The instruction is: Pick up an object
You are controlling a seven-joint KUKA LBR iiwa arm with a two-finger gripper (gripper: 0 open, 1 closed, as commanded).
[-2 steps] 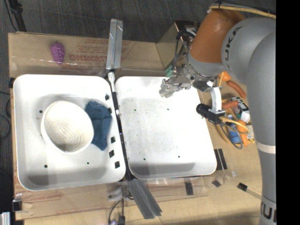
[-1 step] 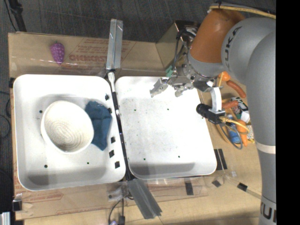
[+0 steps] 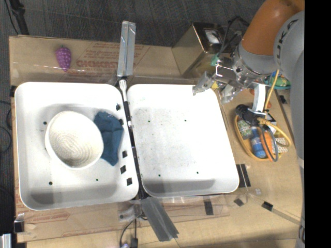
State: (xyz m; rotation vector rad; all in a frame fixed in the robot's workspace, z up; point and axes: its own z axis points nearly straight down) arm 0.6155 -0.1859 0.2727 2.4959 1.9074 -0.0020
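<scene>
- We see the bench (image 3: 46, 61) carrying two white bins side by side. The right bin (image 3: 181, 138) has a bare, speckled floor. The left bin (image 3: 31, 185) holds both candidate objects.
- We place the arm (image 3: 274, 30) over the bench's far right corner, with the gripper (image 3: 207, 84) hanging at the far right corner of the right bin, above its rim. Nothing sits between the fingers. We cannot tell whether they are apart or together.
- We judge the task to be at the approach step, with no object reached. The next move calls for a traverse across the divider to the left bin, then a descent onto one object.
- The woven cap (image 3: 75, 138) lies at the middle of the left bin, a rounded dome with a slight long axis from far left to near right.
- The blue cloth (image 3: 109, 136) lies crumpled, touching the cap's right side beside the divider. Its long axis runs from far edge to near edge.
- A purple toy (image 3: 63, 57) rests on the bench beyond the left bin's far left corner.
</scene>
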